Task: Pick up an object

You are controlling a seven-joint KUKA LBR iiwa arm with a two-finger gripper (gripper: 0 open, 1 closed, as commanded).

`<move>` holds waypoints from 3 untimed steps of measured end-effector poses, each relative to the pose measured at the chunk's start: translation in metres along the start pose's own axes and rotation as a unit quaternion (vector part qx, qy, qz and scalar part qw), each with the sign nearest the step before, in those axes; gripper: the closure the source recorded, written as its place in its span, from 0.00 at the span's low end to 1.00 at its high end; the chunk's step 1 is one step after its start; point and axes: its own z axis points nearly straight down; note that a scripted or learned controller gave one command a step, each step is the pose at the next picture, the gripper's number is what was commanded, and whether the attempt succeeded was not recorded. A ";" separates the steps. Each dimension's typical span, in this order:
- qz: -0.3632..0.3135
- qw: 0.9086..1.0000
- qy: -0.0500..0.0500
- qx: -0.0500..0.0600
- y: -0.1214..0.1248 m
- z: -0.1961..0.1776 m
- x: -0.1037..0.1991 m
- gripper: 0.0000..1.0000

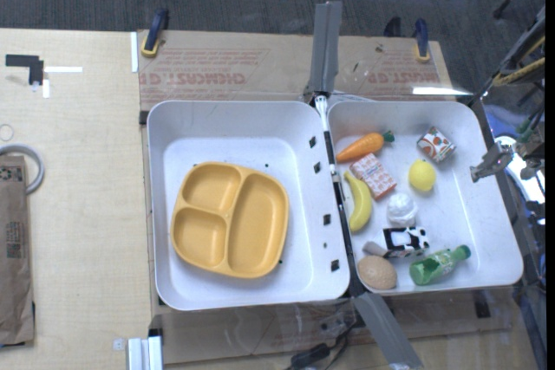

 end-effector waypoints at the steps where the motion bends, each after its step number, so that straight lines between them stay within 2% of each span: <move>1: -0.069 0.998 -0.001 -0.002 0.074 0.168 0.028 0.00; 2: -0.068 0.998 -0.002 -0.002 0.074 0.160 0.027 1.00; 3: 0.131 0.991 -0.001 0.000 0.038 0.073 0.049 1.00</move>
